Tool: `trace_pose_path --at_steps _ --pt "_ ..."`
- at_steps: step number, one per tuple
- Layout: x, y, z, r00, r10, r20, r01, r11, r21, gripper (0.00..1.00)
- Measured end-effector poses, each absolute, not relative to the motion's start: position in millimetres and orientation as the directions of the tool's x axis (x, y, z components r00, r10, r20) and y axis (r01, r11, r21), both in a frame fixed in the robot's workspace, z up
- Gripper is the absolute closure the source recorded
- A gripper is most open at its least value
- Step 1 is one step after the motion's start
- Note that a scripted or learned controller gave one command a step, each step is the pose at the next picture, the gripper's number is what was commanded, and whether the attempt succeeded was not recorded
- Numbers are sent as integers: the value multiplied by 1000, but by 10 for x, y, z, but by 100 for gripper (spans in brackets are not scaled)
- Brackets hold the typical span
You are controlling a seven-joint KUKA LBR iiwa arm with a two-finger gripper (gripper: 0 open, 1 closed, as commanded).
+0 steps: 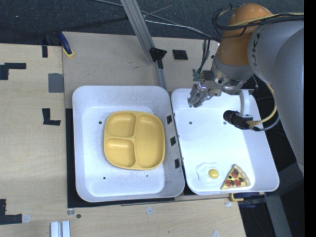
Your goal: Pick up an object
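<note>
Approach step, nothing picked yet. Gripper (196,98) hangs over the far-left corner of the right bin (256,147), near the rim it shares with the left bin (84,132). Fingers point down and look close together, nothing between them; small and dark, so not fully sure. No object under them, just bare white bin floor.

Candidate things: fried egg toy (209,173) and pizza slice toy (236,177), side by side near the near edge of the right bin, pizza towards the near-right corner. Both well apart from the gripper. Yellow divided plate (134,139) lies flat mid left bin.

Next move, my guess: travel towards the near edge of the bin, spread the fingers, drop over egg or pizza. Both are flat and low, so a hard pinch; fingers likely need to reach the bin floor.

In the way: the egg and pizza sit just beside each other and close to the bin's near wall, little room for fingers. Black cable fitting (238,118) with a yellow hose hangs over the right bin. Slanted metal pole (140,28) crosses the bench's far edge, clear of the path.
</note>
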State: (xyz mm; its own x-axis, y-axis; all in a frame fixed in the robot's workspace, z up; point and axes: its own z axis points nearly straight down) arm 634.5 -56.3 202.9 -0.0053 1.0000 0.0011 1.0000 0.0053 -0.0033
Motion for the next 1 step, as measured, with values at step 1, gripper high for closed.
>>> trace_pose_path --at_steps 1 --pt "6320 -70 1978 -6 1000 1 1000 6 -3 100"
